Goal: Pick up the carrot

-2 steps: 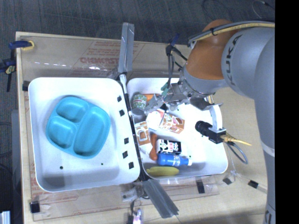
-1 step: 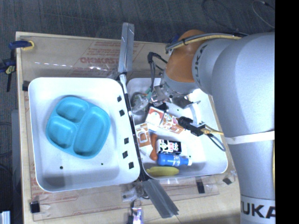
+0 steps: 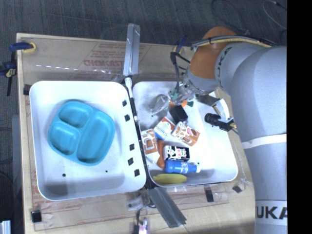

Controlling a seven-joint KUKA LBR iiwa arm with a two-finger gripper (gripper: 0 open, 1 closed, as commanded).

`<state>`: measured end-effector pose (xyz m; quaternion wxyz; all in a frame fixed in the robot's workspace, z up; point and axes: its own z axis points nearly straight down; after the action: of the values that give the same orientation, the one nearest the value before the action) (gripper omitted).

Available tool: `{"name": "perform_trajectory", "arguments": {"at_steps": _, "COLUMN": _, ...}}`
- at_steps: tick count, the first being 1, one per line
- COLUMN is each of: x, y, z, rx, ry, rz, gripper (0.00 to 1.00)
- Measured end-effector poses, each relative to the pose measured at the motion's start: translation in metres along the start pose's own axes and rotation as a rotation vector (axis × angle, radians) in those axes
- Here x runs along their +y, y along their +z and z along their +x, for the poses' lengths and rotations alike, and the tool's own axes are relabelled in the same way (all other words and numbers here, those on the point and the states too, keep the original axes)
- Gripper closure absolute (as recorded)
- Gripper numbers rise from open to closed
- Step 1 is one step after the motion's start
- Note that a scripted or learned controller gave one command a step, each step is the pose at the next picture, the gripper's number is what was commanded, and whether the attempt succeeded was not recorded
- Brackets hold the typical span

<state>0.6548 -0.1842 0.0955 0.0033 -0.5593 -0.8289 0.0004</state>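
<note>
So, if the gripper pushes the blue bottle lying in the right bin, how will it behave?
The blue bottle lies on its side and looks round, so it would probably roll. The yellow object and the cow-print carton lie close on either side, which may stop it soon. Its surface looks smooth, perhaps slippery.

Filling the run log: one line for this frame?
task: pick carrot | gripper: low at right bin's far end, over clutter | carrot: not identifiable | grasp: none seen | left bin: blue tray
</note>
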Motion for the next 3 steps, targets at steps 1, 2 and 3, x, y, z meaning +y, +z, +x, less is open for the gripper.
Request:
{"name": "perform_trajectory", "arguments": {"at_steps": 1, "x": 0.015, "y": 0.007, "z": 0.047, "rx": -0.002, "ry": -0.037, "rz": 0.001, "gripper": 0.0}}
{"name": "perform_trajectory", "arguments": {"at_steps": 2, "x": -0.042, "y": -0.084, "z": 0.019, "rx": -0.008, "ry": -0.371, "rz": -0.004, "gripper": 0.0}}
{"name": "perform_trajectory", "arguments": {"at_steps": 3, "x": -0.009, "y": -0.009, "z": -0.019, "rx": -0.025, "ry": -0.434, "rz": -0.022, "gripper": 0.0}}
